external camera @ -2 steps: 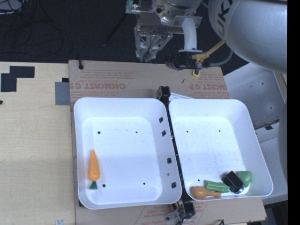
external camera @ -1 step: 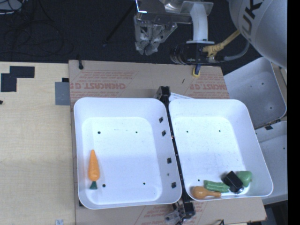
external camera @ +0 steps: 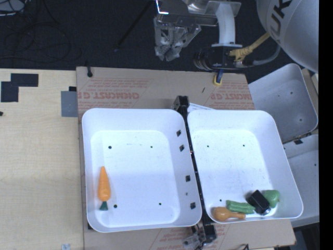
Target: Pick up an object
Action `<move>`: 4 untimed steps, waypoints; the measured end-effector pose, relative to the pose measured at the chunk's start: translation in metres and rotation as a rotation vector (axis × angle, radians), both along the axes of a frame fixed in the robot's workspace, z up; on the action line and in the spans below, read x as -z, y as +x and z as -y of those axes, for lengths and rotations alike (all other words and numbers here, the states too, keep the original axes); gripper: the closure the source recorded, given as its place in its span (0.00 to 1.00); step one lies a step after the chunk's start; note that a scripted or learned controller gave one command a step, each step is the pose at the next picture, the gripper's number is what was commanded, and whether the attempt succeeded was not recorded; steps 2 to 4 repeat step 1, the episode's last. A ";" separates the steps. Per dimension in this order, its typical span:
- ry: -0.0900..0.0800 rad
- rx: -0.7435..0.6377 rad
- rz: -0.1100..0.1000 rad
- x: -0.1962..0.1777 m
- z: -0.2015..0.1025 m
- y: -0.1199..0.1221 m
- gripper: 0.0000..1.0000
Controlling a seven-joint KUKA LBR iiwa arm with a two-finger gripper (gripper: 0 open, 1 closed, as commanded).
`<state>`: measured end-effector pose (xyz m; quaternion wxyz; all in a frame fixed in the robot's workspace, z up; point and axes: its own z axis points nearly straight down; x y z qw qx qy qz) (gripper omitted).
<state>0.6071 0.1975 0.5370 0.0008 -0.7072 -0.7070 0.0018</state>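
Two white bins (external camera: 132, 120) sit side by side on the tabletop, a toy carrot (external camera: 104, 185) in the left one, nothing yet picked. The gripper (external camera: 170, 45) hangs high behind them; whether it is spread cannot be told.

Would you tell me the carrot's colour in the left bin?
Orange carrot, dark green tip; camera view.

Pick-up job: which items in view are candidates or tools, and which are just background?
In play:
- gripper, up beyond the bins
- orange carrot, left bin
- black block, green piece, green pod, orange pear-shaped item, all in the near corner of the right bin

Background:
- cardboard sheet
- wooden bench
- cables
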 end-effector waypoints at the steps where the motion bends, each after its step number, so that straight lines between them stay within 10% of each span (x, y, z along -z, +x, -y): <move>1: -0.004 0.002 -0.011 0.105 0.021 -0.004 1.00; 4: -0.004 0.002 -0.011 0.105 0.021 -0.004 1.00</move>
